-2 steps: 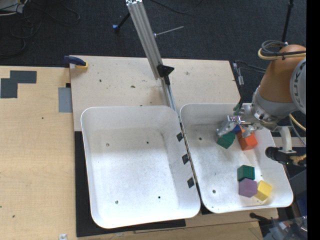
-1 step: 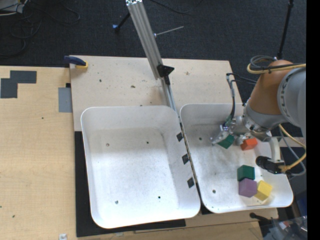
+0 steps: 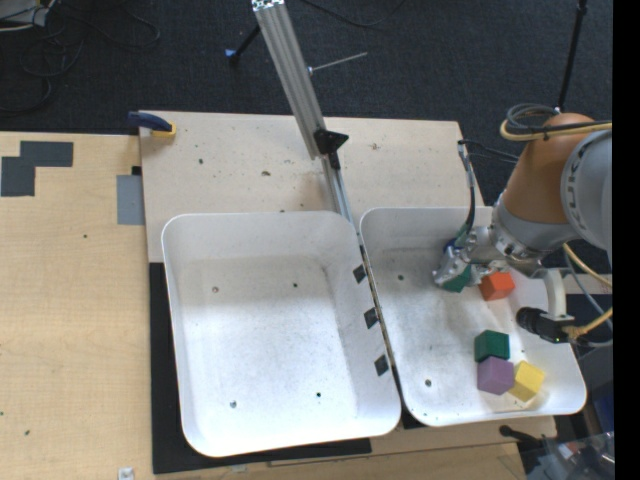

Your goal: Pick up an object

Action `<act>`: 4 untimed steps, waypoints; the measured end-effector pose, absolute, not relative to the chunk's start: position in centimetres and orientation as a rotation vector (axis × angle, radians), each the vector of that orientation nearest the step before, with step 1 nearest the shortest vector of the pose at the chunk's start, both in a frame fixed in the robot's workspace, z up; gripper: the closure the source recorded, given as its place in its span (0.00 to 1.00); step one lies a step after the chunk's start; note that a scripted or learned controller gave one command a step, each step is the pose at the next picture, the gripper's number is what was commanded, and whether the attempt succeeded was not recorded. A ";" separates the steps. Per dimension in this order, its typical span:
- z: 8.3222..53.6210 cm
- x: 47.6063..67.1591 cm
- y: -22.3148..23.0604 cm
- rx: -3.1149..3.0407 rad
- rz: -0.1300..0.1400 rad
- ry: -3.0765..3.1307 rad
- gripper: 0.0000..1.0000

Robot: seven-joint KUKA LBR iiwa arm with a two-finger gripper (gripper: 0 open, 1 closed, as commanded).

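Note:
My gripper (image 3: 452, 271) is low in the right bin (image 3: 430, 408), near its back middle, with the grey arm and its orange band reaching in from the right. A small teal object (image 3: 458, 284) lies right at the gripper's tip, partly hidden by it. An orange block (image 3: 497, 286) sits just to the right of the gripper, touching or nearly touching it. Further forward lie a green cube (image 3: 491, 345), a purple cube (image 3: 494, 376) and a yellow cube (image 3: 528, 379), close together.
The left bin (image 3: 190, 238) stands beside the right one, and they share a middle wall with black clips (image 3: 369, 318). A slanted aluminium bar (image 3: 300, 88) rises behind the bins. Cables hang by the arm at the right.

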State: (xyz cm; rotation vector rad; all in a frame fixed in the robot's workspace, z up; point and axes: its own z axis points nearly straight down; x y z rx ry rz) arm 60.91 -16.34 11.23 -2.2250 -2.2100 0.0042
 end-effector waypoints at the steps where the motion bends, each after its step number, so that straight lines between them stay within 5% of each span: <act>1: 17.3 61.6 -16.1 -2.222 -0.003 -2.224 1.00; 2: 22.6 61.6 -16.2 -2.221 -0.001 -2.224 1.00; 4: 22.4 61.0 -5.8 -2.212 0.001 -2.223 1.00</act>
